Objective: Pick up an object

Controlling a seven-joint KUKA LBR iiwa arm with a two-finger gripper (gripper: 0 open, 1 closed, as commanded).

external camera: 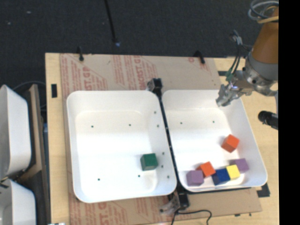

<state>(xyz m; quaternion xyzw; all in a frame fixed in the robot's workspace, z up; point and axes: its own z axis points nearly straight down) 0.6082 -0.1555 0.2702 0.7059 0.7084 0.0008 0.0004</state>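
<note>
A green cube (149,161) sits alone in the left white bin (84,107), near its front right. In the right white bin (187,100), an orange cube (229,143) lies apart; purple (195,177), orange (206,168), blue (219,176), yellow (233,172) and purple (241,164) cubes cluster at the near edge.

End effector (226,97) above right bin's (197,100) far rim.

The arm enters at the upper right of the frame, its orange band above a grey wrist near the right edge. From there the wrist slants down and leftward to the pincer (226,97), which hangs at upper right. Nothing shows between its tips.
</note>
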